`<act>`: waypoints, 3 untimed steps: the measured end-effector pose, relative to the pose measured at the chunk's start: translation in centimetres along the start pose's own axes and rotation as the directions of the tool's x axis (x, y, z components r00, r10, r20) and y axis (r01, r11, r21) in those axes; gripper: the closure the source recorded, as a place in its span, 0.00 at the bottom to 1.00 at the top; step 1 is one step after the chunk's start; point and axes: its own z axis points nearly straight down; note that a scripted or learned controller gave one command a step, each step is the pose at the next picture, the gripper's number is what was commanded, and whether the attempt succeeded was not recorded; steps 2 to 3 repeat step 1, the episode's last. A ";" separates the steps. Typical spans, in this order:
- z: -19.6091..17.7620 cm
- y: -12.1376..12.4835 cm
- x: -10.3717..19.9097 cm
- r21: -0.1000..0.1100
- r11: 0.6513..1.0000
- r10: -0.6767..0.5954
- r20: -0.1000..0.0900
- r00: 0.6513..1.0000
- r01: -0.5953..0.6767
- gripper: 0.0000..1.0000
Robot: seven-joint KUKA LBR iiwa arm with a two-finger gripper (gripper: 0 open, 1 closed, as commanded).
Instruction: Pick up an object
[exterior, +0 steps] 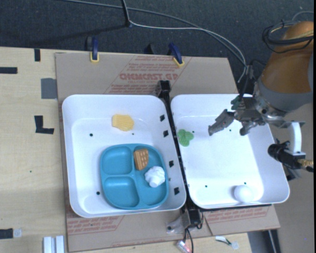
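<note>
My gripper (230,127) hangs over the upper right part of the right bin (210,162), open, with nothing between its fingers. A small green object (185,137) lies at the right bin's left wall, well left of the gripper. A white ball (245,193) rests near that bin's front edge. In the left bin (79,120) a yellow piece (122,122) lies on the floor. A blue divided tray (116,186) there holds a brown waffle-like piece (141,158) and a white crumpled object (155,176).
The two bins meet along a black-clipped divider (171,136). They sit on a cardboard sheet (142,75) held by two clamps at the back. Cables run across the dark cloth behind. The arm's body fills the right side above the right bin.
</note>
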 end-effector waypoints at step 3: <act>0.1 4.9 3.6 0.000 1.000 -0.004 -0.001 1.000 0.004 0.00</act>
